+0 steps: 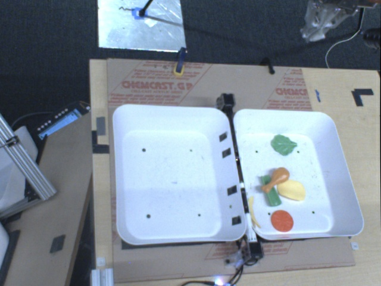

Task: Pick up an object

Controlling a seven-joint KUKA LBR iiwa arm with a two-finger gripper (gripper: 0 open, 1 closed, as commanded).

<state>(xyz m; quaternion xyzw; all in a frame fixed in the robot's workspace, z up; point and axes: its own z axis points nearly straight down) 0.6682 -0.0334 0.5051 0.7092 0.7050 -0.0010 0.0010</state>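
We see the hand blurred at one o'clock, off the desk; we cannot tell its state. In the right bin lie a green leaf, drumstick, yellow piece and red disc.

The gripper hangs past the far edge of the right bin. In that bin, the toy leaf lies closest to it. Farther off are the drumstick touching the lemon, and the disc farthest. The left bin sits well to its left.
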